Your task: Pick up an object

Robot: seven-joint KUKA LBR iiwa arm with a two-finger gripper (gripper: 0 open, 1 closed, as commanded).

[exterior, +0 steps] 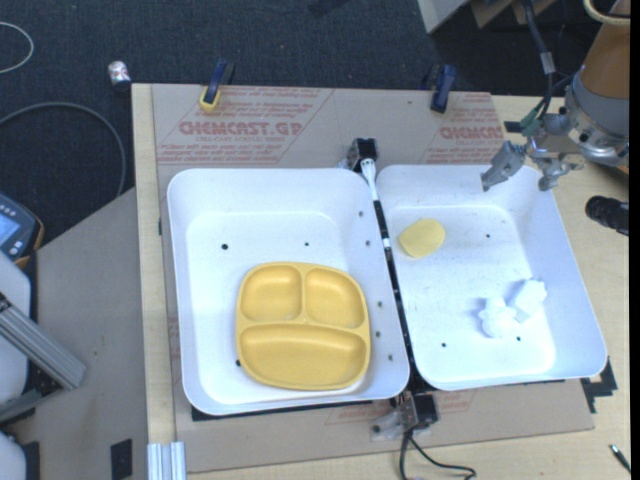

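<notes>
With our hand (528,168) spread wide and holding nothing above the right bin's (560,268) far edge, we judge the small yellow lump (421,237) near that bin's left wall light, probably soft, best pinched across its middle.
</notes>
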